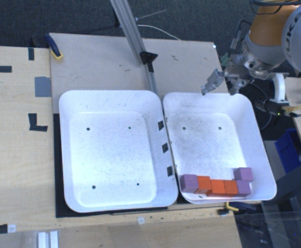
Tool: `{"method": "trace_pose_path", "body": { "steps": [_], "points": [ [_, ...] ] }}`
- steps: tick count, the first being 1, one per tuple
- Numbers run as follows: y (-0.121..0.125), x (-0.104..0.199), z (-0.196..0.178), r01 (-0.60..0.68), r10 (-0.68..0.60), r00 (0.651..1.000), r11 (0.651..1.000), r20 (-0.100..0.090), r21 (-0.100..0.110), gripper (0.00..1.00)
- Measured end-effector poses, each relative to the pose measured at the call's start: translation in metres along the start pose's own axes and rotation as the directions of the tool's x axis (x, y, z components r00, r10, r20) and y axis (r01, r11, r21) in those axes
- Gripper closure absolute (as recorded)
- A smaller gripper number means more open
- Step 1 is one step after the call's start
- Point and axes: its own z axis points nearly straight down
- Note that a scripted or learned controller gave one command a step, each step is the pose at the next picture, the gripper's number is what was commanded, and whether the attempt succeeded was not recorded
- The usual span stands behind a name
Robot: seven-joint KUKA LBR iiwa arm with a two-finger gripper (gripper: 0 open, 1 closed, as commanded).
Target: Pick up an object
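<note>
- The things to pick from are a row of small blocks, purple and orange, packed into the near corner of the right-hand shallow white bin (253, 133), hard against its front wall.
- From the left, the row runs: a purple cube (189, 182), an orange block (204, 183), a second orange block (227, 187), then a purple block (243, 188) with another purple cube (243, 174) just behind it.
- The blocks touch one another, so the row's long axis lies along the front wall, left to right in the camera view.
- The two-finger gripper (221, 84) hangs over the far rim of the same bin, near its back right corner, with its fingers standing apart and nothing between them.
- The blocks therefore lie across the whole depth of the bin from the gripper, toward the near edge and a little to the side.
- My judgement: the arm must travel toward the front wall and come down; the purple cube at the left end looks easiest, having one free side.
- The wall and close neighbours may crowd the fingers.
- The left-hand shallow white bin (67, 138) plays no part.
</note>
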Motion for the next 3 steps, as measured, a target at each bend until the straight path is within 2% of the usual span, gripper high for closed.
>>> {"method": "trace_pose_path", "body": {
  "steps": [1, 2, 3],
  "points": [
    [-0.067, 0.021, 0.070, -0.004, 0.004, 1.000, 1.000, -0.005, 0.010, 0.00],
    [-0.045, 0.032, 0.093, -0.002, 0.002, 1.000, 1.000, -0.003, 0.000, 0.00],
    [-0.107, -0.012, 0.110, -0.009, 0.009, 1.000, 1.000, -0.001, 0.004, 0.00]
  ]
}}
